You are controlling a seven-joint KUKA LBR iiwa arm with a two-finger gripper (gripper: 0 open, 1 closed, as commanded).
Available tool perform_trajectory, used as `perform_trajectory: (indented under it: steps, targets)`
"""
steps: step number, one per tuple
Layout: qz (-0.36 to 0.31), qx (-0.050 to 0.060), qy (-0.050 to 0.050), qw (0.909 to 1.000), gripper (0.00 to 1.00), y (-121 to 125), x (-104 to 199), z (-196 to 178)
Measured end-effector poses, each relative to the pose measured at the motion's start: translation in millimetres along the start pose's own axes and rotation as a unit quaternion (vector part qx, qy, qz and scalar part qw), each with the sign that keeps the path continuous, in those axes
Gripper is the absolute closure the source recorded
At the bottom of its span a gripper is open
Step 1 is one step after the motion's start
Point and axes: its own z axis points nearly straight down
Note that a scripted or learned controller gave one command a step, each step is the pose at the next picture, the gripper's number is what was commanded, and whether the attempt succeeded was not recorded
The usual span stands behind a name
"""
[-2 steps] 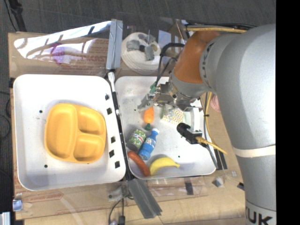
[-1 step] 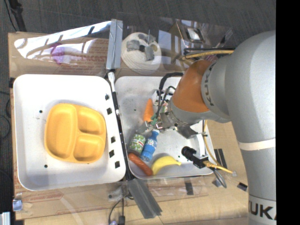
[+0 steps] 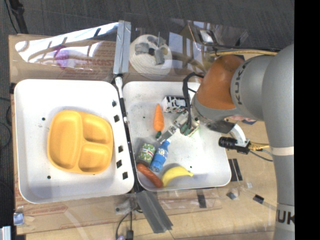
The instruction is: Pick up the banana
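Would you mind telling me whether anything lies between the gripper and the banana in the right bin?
The gripper hangs near the bin's middle; the banana lies by the near wall. The blue bottle sits just left of that line, close to the banana. Otherwise bare bin floor.

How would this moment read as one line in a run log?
banana: right bin, near front edge | gripper: above bottle, beside carrot | banana not held

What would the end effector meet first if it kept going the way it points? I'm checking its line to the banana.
Probably the blue bottle: the end effector points down-left in the camera view toward it, and the banana lies beyond, off that line. Depth is unclear from this single view.
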Motion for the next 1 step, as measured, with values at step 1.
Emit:
perform_trajectory:
  steps: [1]
  targets:
    - [0.035, 0.000, 0.000, 0.9994, 0.00, -62.0, 3.6, -0.4]
